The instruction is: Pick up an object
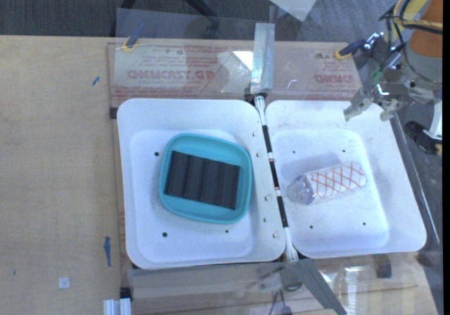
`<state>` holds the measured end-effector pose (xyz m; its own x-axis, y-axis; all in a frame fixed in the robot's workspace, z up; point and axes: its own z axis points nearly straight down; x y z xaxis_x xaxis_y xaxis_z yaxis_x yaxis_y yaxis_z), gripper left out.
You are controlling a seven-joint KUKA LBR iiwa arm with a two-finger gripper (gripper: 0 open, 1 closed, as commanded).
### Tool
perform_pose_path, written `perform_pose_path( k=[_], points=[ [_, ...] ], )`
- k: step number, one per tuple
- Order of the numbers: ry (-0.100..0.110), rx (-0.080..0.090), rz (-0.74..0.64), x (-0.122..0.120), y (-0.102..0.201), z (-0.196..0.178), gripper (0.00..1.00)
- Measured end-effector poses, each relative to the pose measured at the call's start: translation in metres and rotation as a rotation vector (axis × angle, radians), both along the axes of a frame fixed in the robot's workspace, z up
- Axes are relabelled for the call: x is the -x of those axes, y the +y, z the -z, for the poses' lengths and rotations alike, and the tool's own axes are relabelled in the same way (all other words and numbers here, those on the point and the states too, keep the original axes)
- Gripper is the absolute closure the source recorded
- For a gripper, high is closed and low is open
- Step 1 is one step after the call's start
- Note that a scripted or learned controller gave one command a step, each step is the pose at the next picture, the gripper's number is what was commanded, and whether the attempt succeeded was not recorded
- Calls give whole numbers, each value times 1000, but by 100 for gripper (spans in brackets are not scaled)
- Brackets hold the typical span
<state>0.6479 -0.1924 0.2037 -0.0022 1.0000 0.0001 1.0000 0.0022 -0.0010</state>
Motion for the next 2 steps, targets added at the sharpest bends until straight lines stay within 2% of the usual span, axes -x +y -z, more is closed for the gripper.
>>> perform_pose_path(
  k=[1,2],
  points=[
    [0,0,0,0,0,0,0],
    [1,-2,51,71,-30,74,0]
  ],
)
